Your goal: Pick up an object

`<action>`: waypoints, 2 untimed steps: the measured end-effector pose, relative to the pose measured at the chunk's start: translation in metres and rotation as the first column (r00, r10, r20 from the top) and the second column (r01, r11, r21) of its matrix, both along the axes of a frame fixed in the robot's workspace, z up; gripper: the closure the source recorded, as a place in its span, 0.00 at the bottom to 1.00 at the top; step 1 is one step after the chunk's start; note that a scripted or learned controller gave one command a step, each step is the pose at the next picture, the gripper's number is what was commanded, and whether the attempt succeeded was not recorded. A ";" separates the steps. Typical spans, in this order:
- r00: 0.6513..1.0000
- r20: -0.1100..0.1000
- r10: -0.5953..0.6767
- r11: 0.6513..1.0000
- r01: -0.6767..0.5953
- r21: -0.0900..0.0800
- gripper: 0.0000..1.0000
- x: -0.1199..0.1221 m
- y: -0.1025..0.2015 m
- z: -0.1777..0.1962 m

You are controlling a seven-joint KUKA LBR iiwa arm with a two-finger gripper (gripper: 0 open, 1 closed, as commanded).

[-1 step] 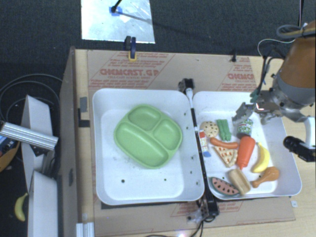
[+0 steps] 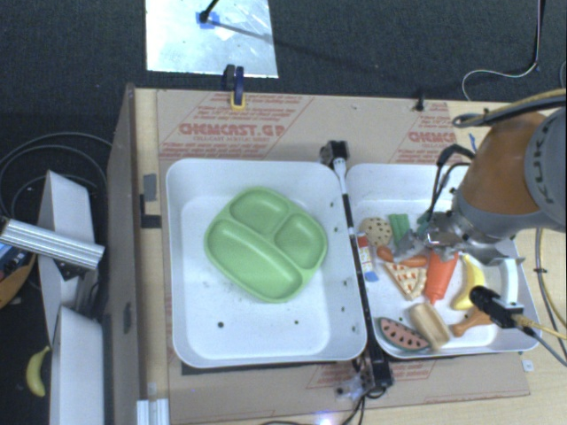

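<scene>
The right bin (image 2: 390, 173) holds several toy foods: a speckled cookie (image 2: 376, 230), a green block (image 2: 400, 227), a pizza slice (image 2: 407, 278), an orange carrot (image 2: 438, 274), a yellow banana (image 2: 469, 283), a bread roll (image 2: 431, 322), a watermelon slice (image 2: 399, 333) and a drumstick (image 2: 469, 324). My gripper (image 2: 432, 239) hangs low over the middle of this bin, just above the carrot's top end and the pizza slice. The arm's wrist hides the gripper's tips and whatever lies under them.
The left bin (image 2: 195, 326) carries a green divided plate (image 2: 266, 242) near its centre. A thin white and red marker (image 2: 362, 246) lies along the divider between the bins. Cardboard borders the bins at the back.
</scene>
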State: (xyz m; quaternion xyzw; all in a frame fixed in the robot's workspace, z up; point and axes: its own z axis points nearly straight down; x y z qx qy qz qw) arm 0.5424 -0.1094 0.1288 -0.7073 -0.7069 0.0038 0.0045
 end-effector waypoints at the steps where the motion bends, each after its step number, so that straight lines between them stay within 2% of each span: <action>1: 1.000 0.024 0.008 1.000 -0.008 -0.003 0.00 0.120 -0.005 -0.034; 2: 1.000 0.024 0.001 1.000 -0.001 -0.003 0.00 0.079 0.012 -0.040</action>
